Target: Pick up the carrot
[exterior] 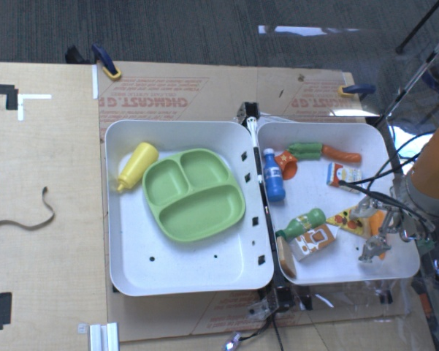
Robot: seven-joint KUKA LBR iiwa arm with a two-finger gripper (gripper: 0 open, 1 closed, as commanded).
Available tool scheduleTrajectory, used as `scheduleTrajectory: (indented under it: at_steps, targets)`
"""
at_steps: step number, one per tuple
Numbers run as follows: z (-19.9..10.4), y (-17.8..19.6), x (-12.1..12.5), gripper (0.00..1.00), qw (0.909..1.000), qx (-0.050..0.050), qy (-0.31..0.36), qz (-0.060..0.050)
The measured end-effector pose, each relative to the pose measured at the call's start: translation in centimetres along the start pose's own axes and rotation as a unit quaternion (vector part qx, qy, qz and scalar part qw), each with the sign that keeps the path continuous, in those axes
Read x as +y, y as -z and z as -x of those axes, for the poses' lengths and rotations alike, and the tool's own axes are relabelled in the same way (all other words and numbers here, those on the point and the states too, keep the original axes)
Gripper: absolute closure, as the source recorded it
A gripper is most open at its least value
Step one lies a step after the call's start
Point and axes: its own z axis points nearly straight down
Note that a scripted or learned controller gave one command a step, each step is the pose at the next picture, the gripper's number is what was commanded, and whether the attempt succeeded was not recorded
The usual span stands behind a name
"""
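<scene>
The carrot, orange with a green leafy top pointing left, lies flat near the back wall of the right bin. My gripper reaches in from the right and hangs low over that bin's front right part. It is well in front of the carrot and to its right, not touching it. Small orange patches show around the gripper's tip, and what they are is unclear.
The right bin also holds a blue bottle, a red-and-white packet, a green bottle, a small carton and a yellow wrapper. A green divided plate and a yellow bottle lie in the left bin.
</scene>
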Motion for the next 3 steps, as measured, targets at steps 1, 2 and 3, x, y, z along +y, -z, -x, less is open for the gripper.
scheduleTrajectory:
  at_steps: [1,2,3]
  targets:
    - [-1.2,0.0,-0.2,0.00,0.9934,0.000,-0.115,-0.001]
    - [-0.8,1.1,-0.2,1.00,0.9935,-0.005,-0.113,-0.002]
    - [-0.8,1.1,-0.2,0.00,0.9936,-0.005,-0.113,-0.002]
